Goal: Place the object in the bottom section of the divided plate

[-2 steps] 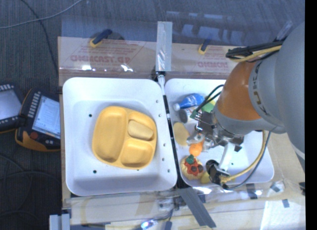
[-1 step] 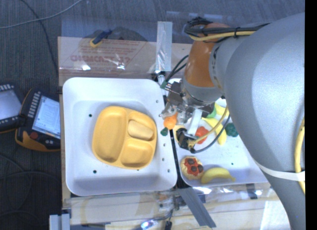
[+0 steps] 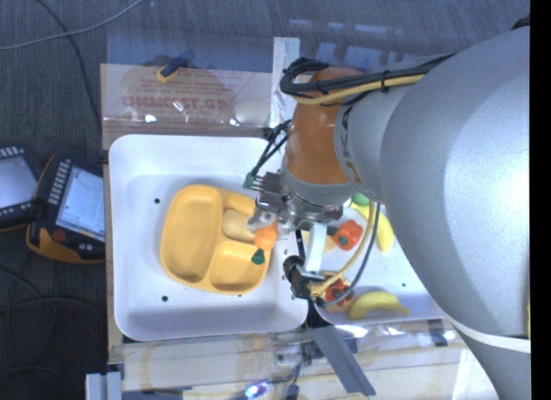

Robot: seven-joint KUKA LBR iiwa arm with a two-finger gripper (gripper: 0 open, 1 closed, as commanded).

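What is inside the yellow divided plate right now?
A small orange carrot-like item sits at the right edge of the yellow divided plate. The gripper hides the plate's upper right section.

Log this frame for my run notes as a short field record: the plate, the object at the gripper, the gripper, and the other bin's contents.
plate: yellow divided plate lying in the left white bin
object: small orange toy carrot with a green tip, over the plate's right edge beside the bottom section
gripper: gripper low over the plate's right edge at the carrot; grasp not clear
arm: orange band directly above the plate's right side
right bin: banana, red toy vegetable, another yellow piece
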